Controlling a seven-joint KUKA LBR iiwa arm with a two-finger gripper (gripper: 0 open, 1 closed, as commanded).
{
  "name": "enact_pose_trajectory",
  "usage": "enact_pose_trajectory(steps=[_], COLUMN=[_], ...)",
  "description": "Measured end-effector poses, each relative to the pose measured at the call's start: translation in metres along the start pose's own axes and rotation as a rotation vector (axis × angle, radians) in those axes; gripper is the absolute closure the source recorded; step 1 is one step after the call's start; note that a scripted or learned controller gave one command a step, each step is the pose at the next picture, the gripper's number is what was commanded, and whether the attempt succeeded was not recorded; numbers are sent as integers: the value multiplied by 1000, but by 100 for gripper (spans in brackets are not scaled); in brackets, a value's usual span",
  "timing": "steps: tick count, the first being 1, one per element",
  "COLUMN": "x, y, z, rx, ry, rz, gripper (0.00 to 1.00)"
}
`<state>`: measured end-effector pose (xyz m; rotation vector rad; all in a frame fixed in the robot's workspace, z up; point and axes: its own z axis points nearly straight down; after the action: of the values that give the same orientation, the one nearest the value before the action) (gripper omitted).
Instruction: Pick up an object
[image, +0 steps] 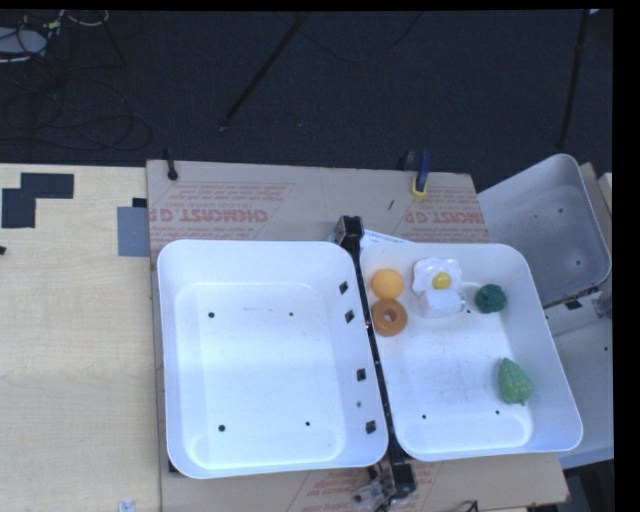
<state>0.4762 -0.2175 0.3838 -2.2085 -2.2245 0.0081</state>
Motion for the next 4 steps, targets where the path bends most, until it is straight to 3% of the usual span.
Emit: enact_pose_trajectory(steps=[4], x=[-3], y=[0], z=[-37], rx=[5], ry=[1], rz=[-15], gripper=[100])
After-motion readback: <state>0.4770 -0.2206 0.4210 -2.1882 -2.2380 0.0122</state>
